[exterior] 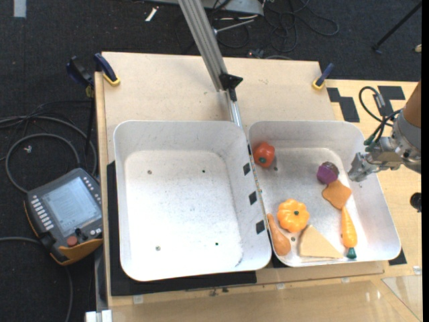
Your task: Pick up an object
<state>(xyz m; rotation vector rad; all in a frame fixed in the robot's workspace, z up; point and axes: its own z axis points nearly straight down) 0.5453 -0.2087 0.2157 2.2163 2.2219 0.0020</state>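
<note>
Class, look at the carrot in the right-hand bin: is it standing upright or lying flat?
Lying flat. The carrot rests lengthwise on the right bin floor, green tip towards the near rim.

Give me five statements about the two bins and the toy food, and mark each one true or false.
1. All the toy food lies in the right bin. True.
2. The pumpkin sits against the far wall of its bin. False: it lies toward the near side, beside the cheese wedge.
3. The tomato lies close to the divide between the bins. True.
4. The gripper is over the left bin. False: it is at the right bin's right rim, near the purple piece.
5. The carrot lies near the right bin's right wall. True.
</note>
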